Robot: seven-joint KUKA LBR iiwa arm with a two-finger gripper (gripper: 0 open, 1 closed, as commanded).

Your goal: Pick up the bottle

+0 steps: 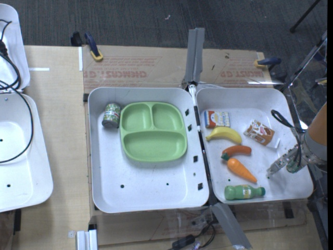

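Observation:
The bottle is small and green with a yellow label and a white cap. It lies on its side near the front wall of the right bin, cap pointing right. My gripper hangs at the bin's right side, up and to the right of the bottle and apart from it. Nothing shows in its grasp.
The right bin also holds a banana, a carrot just behind the bottle, a red-orange vegetable and two small cartons. In the left bin sit a green divided plate and a small can.

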